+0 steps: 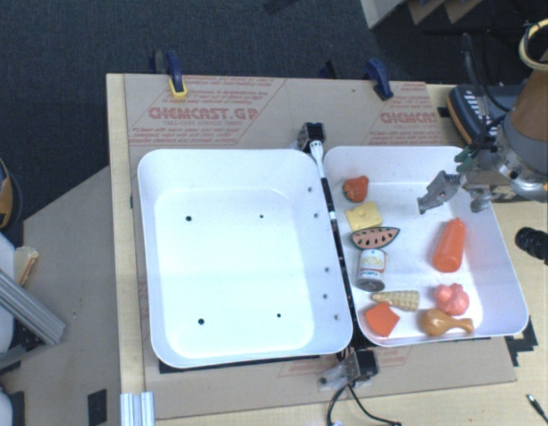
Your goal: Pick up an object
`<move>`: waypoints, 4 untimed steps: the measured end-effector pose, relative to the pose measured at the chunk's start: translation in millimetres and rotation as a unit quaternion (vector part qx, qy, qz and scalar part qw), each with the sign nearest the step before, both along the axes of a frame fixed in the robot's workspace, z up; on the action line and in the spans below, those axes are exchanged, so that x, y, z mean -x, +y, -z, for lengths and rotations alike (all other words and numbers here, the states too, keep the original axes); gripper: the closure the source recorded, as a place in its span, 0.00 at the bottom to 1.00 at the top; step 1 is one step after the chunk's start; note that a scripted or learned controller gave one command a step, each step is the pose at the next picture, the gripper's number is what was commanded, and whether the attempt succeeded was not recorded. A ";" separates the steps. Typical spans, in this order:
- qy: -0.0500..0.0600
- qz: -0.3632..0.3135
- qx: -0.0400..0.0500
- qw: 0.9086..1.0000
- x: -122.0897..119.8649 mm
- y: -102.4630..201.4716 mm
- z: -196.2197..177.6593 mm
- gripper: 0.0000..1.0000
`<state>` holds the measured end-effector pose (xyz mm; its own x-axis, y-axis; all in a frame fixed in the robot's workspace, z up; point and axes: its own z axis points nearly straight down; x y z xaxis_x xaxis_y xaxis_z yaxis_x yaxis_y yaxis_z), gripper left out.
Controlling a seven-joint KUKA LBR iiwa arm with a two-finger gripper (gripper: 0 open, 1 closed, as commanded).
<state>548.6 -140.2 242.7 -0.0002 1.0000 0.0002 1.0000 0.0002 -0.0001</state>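
The right bin (407,162) holds several toy foods. An orange cylinder (448,245) lies toward its right side. Along its left wall sit a red piece (355,187), a yellow block (364,216), a watermelon slice (375,237) and a small can (371,269). Near the front lie a waffle cone (396,300), an orange block (381,319), a pink piece (451,297) and a drumstick (447,324). My gripper (456,199) hovers over the bin's back right, just behind the orange cylinder. It is open, with nothing between its fingers (432,199).
The left bin (158,238) is a plain white tray beside the right one. Blue clamps (176,71) pin the cardboard-covered bench at the back. Cables and a connector (353,375) lie at the front edge between the bins.
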 end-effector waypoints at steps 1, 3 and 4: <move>0.000 -0.001 -0.001 1.000 -15.2 -77.6 148.3 0.00; -0.001 0.000 0.000 1.000 37.3 -83.5 146.9 1.00; -0.003 -0.005 -0.001 1.000 -30.0 -0.1 158.1 1.00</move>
<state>578.5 -140.3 84.5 -0.0105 0.9999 0.0022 0.9999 0.0105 0.0060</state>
